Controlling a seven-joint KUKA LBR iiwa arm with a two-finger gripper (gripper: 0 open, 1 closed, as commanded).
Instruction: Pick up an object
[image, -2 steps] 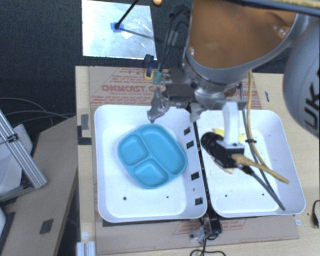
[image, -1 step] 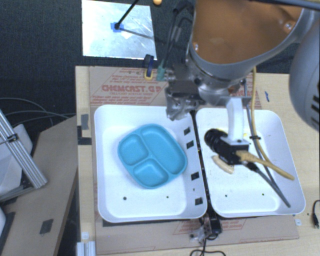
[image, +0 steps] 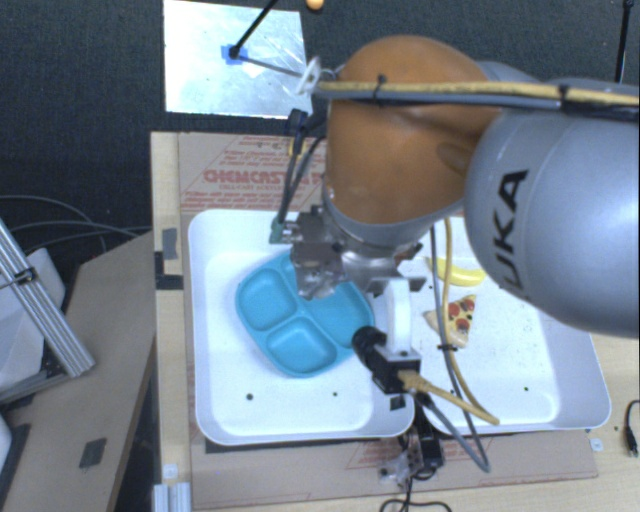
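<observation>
Two shallow white bins sit side by side on the tabletop (image: 120, 330), filling the lower middle of the frame. The left bin (image: 215, 400) holds a blue plate (image: 290, 320) with three compartments, lying flat near the bin's centre and tilted a little against the bin's edges. The right bin (image: 540, 390) holds a slice of toy pizza (image: 458, 318) near its left side and a yellow thing (image: 458, 270) just above the slice, partly hidden behind the arm.

The grey arm (image: 560, 200) comes in from the right edge and takes up most of the upper right, with its orange band (image: 400, 130) in the upper middle of the frame. Below the band the wrist points down over the boundary between the bins, and the end effector (image: 318, 272) sits over the upper right edge of the blue plate. Whether its fingers are apart or together cannot be told, since the wrist body covers them, and nothing can be seen between them.

A yellow cable (image: 455, 385) hangs from the arm and runs down across the lower middle of the frame, past a black fitting (image: 375, 360) beside the plate's lower right corner. A sheet of brown cardboard (image: 240, 175) lies under the bins, its printed red lettering showing above the left bin. A shiny rectangular panel (image: 230, 55) lies in the upper left of the frame.
</observation>
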